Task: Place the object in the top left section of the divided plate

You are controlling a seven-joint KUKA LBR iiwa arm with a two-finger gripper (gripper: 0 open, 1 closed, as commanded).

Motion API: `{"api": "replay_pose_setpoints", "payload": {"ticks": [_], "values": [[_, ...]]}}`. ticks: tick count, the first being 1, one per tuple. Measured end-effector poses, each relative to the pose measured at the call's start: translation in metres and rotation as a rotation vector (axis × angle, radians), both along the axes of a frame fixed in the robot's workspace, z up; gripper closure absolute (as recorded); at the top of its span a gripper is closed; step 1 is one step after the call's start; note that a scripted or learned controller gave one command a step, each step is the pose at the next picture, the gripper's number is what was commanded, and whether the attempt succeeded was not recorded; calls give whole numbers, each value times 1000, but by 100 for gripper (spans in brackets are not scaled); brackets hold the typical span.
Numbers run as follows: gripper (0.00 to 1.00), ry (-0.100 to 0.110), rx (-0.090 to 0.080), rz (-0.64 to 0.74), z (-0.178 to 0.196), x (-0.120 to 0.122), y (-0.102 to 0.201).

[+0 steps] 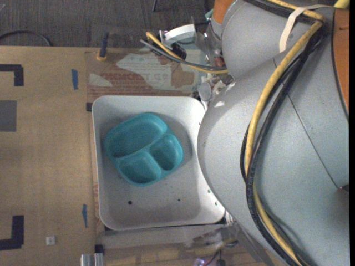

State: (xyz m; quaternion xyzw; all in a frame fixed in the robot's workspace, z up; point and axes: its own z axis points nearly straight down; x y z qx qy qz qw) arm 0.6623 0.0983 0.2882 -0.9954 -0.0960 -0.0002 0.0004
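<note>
My own grey arm [277, 148] bulks across the right side of the view, with yellow and black cables [260, 121] looping over its casing and an orange band [222, 4] showing near the top. The gripper itself is hidden somewhere behind that bulk, so whether it is open or closed I cannot tell.

To the left of me sits 1 white bin [105, 204], its right part covered by my body. Inside it, toward the upper left, lies the teal divided plate [143, 147], tilted a little on the bin floor. It has 3 sections: 1 large one along its upper left and 2 smaller ones at the lower right. All 3 sections look bare. I cannot make out the object meant for the plate.

The bin rests on a wooden bench [44, 148] marked with blue tape [74, 79] and black corner marks [14, 73]
</note>
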Motion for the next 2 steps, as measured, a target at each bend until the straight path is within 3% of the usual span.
{"api": "replay_pose_setpoints", "payload": {"ticks": [1, 2], "values": [[100, 6, 0, 15, -104, -28, -8], [100, 1, 0, 14, -111, -1, 6]]}}
